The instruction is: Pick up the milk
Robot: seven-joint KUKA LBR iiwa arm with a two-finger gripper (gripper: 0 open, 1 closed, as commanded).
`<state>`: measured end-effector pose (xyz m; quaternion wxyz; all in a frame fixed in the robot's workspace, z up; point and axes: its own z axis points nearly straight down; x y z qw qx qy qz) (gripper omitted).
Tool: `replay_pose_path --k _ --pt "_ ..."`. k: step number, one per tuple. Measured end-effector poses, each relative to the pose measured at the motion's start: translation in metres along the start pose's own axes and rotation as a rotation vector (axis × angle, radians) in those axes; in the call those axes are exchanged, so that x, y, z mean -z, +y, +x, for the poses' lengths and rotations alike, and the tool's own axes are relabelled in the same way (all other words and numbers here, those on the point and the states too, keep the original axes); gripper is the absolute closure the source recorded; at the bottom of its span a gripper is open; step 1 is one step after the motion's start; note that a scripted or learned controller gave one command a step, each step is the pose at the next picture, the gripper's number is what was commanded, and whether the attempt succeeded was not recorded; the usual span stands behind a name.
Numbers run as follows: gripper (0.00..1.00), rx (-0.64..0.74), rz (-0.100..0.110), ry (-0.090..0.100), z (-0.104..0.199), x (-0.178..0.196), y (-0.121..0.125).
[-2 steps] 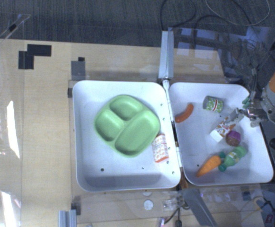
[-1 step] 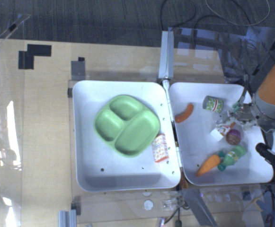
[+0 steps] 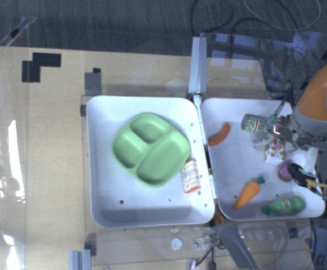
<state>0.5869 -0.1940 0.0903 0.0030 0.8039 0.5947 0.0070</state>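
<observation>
The milk (image 3: 190, 176), a small white carton with red print, lay tilted on its side in the left bin (image 3: 104, 207), close to that bin's right wall and just beside the lower right edge of the green sectioned plate (image 3: 151, 148) that took up the middle of the bin. The arm (image 3: 321, 97) came in from the right edge of the frame over the right bin (image 3: 225, 167), and its claw (image 3: 277, 129) hung above the upper right part of that bin, near a green-and-white can (image 3: 254, 123) and a small white packet (image 3: 274, 151); whether the claw was wide or narrow could not be told from this slant. Also in the right bin lay a sausage (image 3: 218, 134) at upper left, a carrot (image 3: 247, 193) lower down, a green bottle (image 3: 284, 206) along the bottom edge and a purple item (image 3: 286, 170) at the right. Nothing could be seen held. The step in hand looked like the approach, scarcely begun, since the claw was well apart from the milk and in the other bin. The next move would call for travel leftward across the divider between the bins, then a descent over the carton with the claw turned to span its narrow width, keeping clear of the plate's rim and the bin wall that crowd it on either side.
</observation>
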Motion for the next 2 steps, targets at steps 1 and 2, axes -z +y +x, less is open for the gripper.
replay_pose_path --k 1,2 --pt "1.00 0.003 -0.007 -0.004 -0.002 0.012 0.002" --pt "1.00 -0.033 0.007 -0.007 0.035 0.098 -0.053"
